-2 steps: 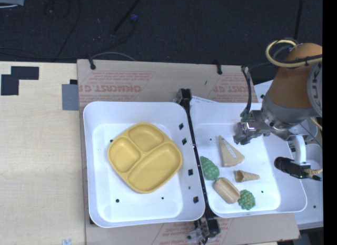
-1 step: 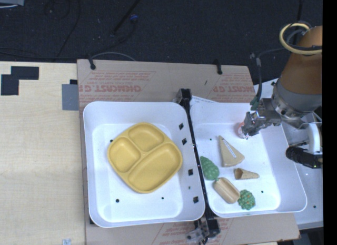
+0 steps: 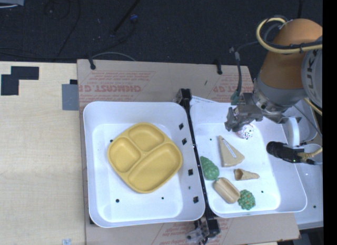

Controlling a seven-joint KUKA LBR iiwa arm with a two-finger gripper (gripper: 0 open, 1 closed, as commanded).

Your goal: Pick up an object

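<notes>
My gripper (image 3: 238,123) hangs over the back of the right bin (image 3: 287,199), reaching in from the right. A small white speckled ball (image 3: 246,131) lies right at its tip, partly covered by it; I cannot tell whether they touch. In front of it lie a tan wedge (image 3: 230,152), a small tan cone (image 3: 246,174), a tan bun-shaped piece (image 3: 226,190) and two green bumpy pieces (image 3: 209,168) (image 3: 246,199).
The left bin (image 3: 100,133) holds a yellow divided plate (image 3: 145,157). A black divider (image 3: 192,154) runs between the two bins. The arm's orange and grey body (image 3: 289,65) stands over the right bin's back right corner.
</notes>
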